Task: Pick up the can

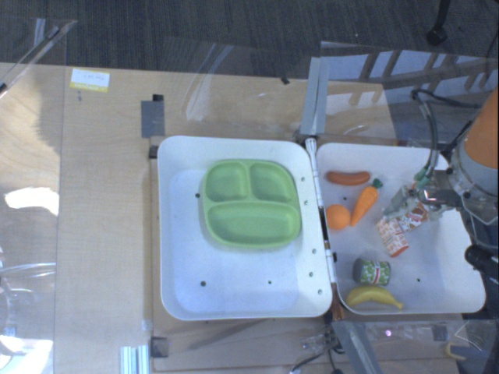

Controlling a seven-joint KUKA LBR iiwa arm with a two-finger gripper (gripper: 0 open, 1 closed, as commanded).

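Toward the front of the right bin (456, 302), the can (372, 272) lies on its side, green-labelled, just above the banana (373, 297) and almost touching it. The gripper (417, 189) sits up and to the right of the can, well apart from it, low over the bin's middle right, with the grey arm (477, 170) and its orange band entering from the right edge. Whether the gripper is spread or pressed together cannot be told; its tip blurs into a crinkled foil packet (396, 228) that lies just below and beside it, between gripper and can.

Two white bins stand side by side. The left bin (179, 287) holds one green divided tray (251, 205) with three compartments, set toward the bin's back half. The right bin holds six things: one can, one banana, one foil packet, one carrot (364, 203) lying aslant, one orange (337, 217) touching the carrot's lower end, and one sausage (348, 178) lying crosswise near the back wall, just above the carrot's green top. The can is well apart from the carrot, orange and sausage.
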